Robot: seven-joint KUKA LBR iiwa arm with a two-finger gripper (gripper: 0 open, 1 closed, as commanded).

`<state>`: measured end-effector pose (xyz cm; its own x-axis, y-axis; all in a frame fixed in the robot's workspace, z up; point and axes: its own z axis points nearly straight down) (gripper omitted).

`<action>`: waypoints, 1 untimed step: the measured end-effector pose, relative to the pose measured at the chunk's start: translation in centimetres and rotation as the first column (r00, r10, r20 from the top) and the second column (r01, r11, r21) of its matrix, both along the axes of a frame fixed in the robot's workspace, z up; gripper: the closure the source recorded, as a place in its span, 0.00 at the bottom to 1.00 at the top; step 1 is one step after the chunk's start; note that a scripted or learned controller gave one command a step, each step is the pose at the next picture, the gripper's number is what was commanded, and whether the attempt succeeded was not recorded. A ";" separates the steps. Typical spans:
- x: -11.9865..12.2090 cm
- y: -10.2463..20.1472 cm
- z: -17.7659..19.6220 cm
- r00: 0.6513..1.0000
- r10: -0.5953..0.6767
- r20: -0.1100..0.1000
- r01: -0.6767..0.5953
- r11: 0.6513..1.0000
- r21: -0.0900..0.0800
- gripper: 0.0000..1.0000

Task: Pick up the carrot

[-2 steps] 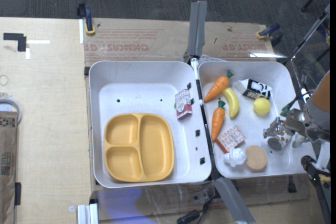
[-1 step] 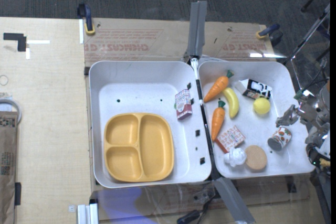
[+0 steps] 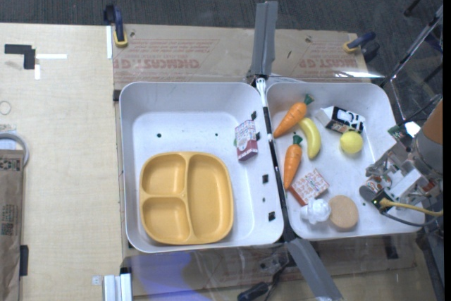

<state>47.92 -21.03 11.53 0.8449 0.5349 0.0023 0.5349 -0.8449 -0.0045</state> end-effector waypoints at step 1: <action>-0.2 -1.2 5.8 0.936 -0.353 -0.003 0.353 0.936 -0.006 0.00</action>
